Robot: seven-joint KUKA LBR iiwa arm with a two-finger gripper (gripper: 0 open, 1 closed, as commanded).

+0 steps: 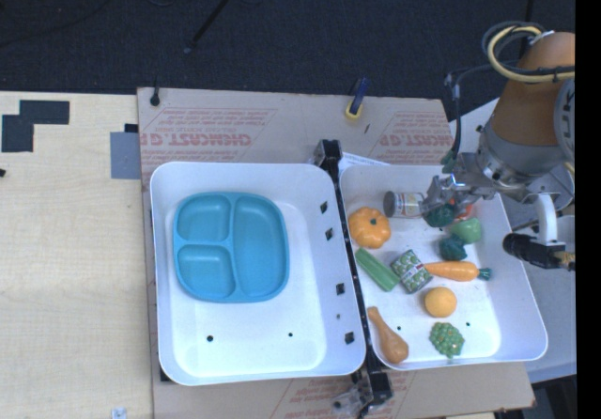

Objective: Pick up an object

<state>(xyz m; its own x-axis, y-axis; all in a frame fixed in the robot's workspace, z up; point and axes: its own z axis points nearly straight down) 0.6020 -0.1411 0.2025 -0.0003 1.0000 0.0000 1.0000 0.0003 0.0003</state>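
The right bin (521,314) holds several toy foods. An orange pumpkin (369,227) lies at its left, with a small tin can (404,204) on its side behind it. My gripper (441,199) hangs low over the bin's back part, just right of the can and directly above a dark green item (439,216). A pale green pepper (468,230) and a dark green piece (452,248) lie close to its right. A carrot (455,271), a green cucumber (376,269) and a small patterned box (409,271) sit mid-bin.
An orange ball (439,302), a green bumpy fruit (447,339) and a tan squash (388,336) lie at the right bin's front. The left bin (188,333) holds a blue divided plate (230,246). A black divider (343,257) separates the bins.
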